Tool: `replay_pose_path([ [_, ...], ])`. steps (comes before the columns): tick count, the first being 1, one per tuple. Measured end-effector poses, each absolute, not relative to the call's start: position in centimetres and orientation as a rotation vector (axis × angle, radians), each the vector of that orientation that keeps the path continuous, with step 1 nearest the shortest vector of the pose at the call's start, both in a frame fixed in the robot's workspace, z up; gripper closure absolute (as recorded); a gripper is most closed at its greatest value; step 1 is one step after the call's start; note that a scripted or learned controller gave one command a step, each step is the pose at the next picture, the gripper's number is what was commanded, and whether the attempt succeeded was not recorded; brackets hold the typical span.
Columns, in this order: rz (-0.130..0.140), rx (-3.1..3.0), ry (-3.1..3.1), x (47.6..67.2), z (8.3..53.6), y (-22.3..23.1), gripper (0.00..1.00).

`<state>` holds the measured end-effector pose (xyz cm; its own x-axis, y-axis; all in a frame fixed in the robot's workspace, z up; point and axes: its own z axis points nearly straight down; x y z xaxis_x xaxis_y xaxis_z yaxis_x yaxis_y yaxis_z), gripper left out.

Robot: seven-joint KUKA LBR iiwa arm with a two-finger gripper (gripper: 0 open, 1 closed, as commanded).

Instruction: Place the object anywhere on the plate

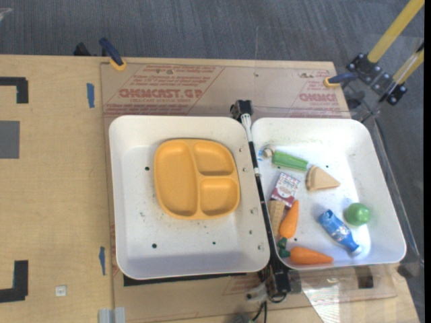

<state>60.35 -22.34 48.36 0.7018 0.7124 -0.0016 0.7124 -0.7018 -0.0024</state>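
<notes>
Up top runs grey carpeted floor (222,19), ribbed and evenly lit, and below it a pale wooden bench (50,180) with black corner marks and bits of blue tape. A printed cardboard sheet (222,89) lies flat on the bench, clamped at its far corners, and off at upper right a yellow pole (404,19) slants over the carpet.
</notes>
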Motion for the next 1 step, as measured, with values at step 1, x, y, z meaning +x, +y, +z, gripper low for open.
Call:
replay_pose_path([
  [1, -0.005, -3.006, -0.924, 63.19, 53.65, -21.55, 0.0],
])
